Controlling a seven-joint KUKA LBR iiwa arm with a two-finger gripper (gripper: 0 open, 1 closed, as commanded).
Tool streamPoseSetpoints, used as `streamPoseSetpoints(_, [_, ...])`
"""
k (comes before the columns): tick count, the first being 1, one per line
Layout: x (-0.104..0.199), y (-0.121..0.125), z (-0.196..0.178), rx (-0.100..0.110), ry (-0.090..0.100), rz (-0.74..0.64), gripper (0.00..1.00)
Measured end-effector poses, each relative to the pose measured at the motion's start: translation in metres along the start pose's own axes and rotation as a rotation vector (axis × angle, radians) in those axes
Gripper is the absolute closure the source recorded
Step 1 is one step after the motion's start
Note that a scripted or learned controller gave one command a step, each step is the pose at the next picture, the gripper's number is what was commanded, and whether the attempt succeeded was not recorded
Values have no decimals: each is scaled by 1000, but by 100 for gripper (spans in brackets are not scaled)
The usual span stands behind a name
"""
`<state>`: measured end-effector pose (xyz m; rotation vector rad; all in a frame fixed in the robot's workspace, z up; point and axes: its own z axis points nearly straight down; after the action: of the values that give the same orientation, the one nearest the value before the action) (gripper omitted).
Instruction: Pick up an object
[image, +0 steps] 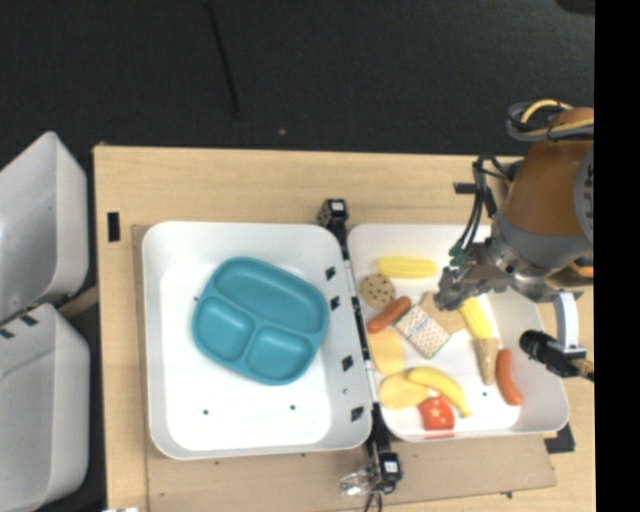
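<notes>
The right bin (530, 425) holds several toy foods: a yellow corn cob (407, 267), a round cookie (377, 290), a red sausage (388, 314), a patterned cracker (422, 331), a banana (441, 385), a red tomato piece (437, 413), a second sausage (509, 377) and a yellow piece (478, 318). My gripper (452, 292) hangs low over the bin's middle, just above the cracker and beside the yellow piece. Nothing shows between its fingers.
The left bin (170, 420) carries a teal divided plate (261, 320). The grey and orange arm (545, 215) covers the right bin's far right corner. Black clips sit along the seam between the bins. White boxes stand off the bench at left.
</notes>
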<state>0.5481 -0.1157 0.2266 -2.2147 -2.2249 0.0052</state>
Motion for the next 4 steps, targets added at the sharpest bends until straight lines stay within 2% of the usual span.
streamPoseSetpoints(2, [78,77,-20,-2,1,0,100])
streamPoseSetpoints(3, [91,94,-21,-1,-1,2,100])
streamPoseSetpoints(4, [95,94,-21,1,-2,1,100])
